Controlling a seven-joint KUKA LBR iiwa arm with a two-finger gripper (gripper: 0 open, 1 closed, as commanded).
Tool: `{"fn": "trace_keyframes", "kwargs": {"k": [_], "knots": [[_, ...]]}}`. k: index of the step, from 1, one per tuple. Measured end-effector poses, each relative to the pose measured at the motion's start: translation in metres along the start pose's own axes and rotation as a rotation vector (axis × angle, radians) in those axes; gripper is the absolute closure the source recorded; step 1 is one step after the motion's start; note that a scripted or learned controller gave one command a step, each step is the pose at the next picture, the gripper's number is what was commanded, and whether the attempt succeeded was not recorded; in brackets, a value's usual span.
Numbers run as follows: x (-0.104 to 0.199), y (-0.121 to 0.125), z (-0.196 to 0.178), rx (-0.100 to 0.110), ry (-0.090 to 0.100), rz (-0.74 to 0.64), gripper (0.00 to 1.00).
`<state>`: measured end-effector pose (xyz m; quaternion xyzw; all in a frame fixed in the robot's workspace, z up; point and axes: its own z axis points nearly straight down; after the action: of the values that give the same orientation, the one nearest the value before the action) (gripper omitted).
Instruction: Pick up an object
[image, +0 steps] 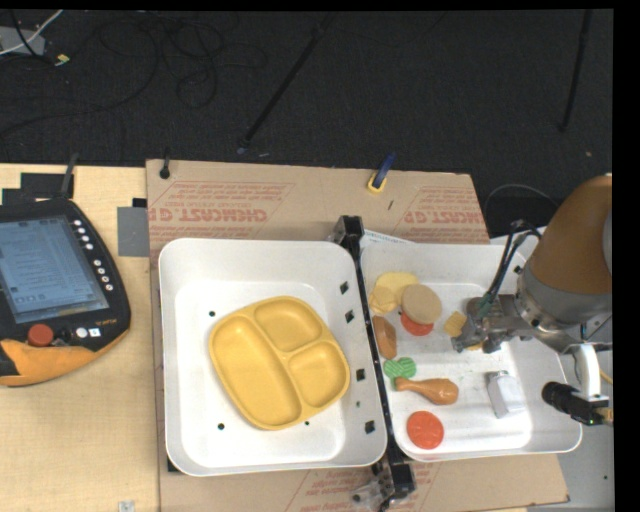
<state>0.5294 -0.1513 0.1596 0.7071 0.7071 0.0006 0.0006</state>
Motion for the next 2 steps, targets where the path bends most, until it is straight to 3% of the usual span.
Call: {"fn": "trace_keyframes", "kwargs": {"k": [2], "knots": [[-0.005, -0.004, -0.069, 0.001, 0.000, -0.001, 1.00]]}}
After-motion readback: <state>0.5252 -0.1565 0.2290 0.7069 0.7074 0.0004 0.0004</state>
